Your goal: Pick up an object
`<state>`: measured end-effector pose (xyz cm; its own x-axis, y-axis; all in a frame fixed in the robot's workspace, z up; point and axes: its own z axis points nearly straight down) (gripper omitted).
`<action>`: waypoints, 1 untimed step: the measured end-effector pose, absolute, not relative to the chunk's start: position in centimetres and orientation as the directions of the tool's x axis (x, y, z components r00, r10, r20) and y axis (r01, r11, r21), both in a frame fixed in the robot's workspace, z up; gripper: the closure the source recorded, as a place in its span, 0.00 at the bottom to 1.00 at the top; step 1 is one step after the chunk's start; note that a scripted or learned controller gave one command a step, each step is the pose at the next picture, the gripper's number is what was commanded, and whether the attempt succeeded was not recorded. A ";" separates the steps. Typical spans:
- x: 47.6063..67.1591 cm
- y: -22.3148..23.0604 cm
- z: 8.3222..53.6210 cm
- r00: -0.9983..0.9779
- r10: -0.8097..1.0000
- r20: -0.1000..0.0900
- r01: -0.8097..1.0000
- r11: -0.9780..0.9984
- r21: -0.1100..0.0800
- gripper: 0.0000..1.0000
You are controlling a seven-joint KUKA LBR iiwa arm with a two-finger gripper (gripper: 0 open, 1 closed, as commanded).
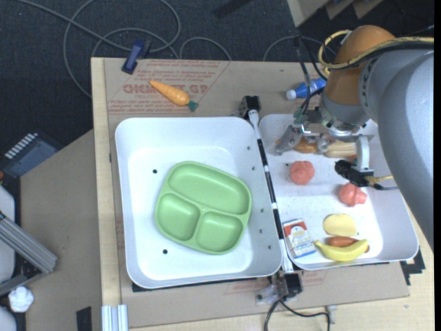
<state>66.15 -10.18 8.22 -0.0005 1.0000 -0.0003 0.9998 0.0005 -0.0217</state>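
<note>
Dark carpet with looping cables surrounds a cardboard-topped bench (207,74) that carries two shallow white bins side by side. On the bare cardboard behind the bins lie a toy carrot (172,93) and, nearer the corner, a small blue object (134,56). Resting in the left bin (131,185) is a green divided plate (202,207) with three compartments, sitting roughly in the middle. Several small things are scattered in the right bin (393,243): a reddish round piece (301,172) near the dividing wall, a pink lump (352,194) further right, and toward the front a small printed carton (297,237), a pale yellow piece (339,223), a banana (342,251) and a small reddish-brown item (341,241) touching the banana. The grey arm with its orange band reaches in from the right, and its gripper (306,141) hangs low over the back of the right bin, just behind the reddish round piece. Whether its fingers are apart or together cannot be told from this angle, and nothing is visibly held between them. A blue-capped bottle (307,88) lies on the bench behind the gripper.
</note>
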 end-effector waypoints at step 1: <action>60.7 -10.2 8.4 0.000 1.000 0.000 1.000 0.000 -0.001 0.00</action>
<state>60.74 -10.20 8.45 0.0003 1.0000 0.0003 1.0000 -0.0003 -0.0015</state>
